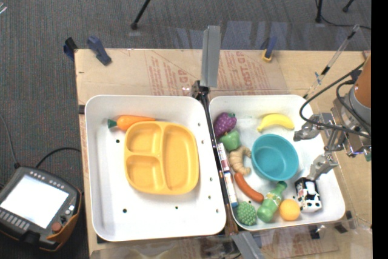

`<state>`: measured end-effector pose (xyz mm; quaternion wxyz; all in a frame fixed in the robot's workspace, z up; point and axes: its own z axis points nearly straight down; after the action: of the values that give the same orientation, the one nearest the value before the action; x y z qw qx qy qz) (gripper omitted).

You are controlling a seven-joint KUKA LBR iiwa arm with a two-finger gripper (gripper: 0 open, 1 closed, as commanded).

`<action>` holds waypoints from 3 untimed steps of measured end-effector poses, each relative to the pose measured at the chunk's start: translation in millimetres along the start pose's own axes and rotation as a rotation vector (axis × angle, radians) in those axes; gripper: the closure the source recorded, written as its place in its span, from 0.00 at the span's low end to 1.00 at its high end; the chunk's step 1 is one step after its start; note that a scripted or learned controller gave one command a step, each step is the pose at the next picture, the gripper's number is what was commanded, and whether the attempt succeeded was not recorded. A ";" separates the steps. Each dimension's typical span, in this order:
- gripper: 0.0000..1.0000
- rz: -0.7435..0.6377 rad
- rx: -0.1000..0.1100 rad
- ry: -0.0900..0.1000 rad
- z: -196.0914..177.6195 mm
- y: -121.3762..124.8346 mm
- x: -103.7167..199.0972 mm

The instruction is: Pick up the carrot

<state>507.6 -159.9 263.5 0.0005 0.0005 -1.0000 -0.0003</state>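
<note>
Carrot (pixel 134 122): left bin, far edge, touching yellow plate (pixel 162 157); long axis left-right, green end leftward. My tool (pixel 323 162): right bin's right edge, well apart; grip state indeterminate; carrot lies leftward.

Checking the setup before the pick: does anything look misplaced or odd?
The carrot lies in the left bin, wedged at the back edge of the yellow divided plate, apart from the other toy foods crowded in the right bin. The gripper is over the right bin, not beside the carrot.

two white bins (pixel 100 191) on cardboard-topped bench (pixel 139 73)
</note>
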 end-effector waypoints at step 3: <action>0.00 -0.575 -0.004 0.005 12.7 86.3 18.7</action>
<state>488.7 -73.7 250.9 0.0026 0.2840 -0.9588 -0.0023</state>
